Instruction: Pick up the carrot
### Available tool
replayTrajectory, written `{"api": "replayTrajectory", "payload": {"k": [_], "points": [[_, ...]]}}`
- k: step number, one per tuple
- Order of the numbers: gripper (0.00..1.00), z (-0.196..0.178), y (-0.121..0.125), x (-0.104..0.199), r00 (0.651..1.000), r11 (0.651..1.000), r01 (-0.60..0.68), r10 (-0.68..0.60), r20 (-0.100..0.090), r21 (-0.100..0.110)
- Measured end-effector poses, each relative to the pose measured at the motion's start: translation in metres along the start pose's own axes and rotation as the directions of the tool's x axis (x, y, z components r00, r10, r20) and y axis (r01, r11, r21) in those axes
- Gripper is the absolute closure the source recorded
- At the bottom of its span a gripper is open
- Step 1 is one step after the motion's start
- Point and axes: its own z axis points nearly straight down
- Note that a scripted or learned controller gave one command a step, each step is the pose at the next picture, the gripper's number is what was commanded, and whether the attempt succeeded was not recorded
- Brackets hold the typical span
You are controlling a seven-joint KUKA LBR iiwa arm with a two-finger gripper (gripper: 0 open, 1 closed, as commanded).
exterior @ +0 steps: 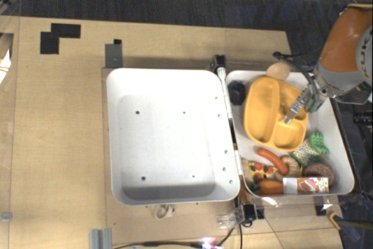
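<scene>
Hovering over the yellow plastic divided dish, the gripper has unclear grip state; the orange carrot lies just below the dish.

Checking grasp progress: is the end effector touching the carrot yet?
Apart. The camera view shows the end effector over the yellow dish in the right bin, while the carrot lies near the bin's front edge, well clear of it.

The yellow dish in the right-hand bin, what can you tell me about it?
The yellow dish looks like smooth, glossy plastic, with two compartments: a long one on its left and a smaller one at its lower right. It rests open side up in the upper half of the right bin. The gripper reaches down over its right edge. A red sausage-like toy lies just below it.
</scene>
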Motion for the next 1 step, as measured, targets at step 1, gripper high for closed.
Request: {"api": "replayTrajectory", "payload": {"k": [1], "points": [[1.00, -0.0075, 0.0001, 0.0018, 1.000, 1.000, 0.007, -0.007, -0.003, 0.004]]}}
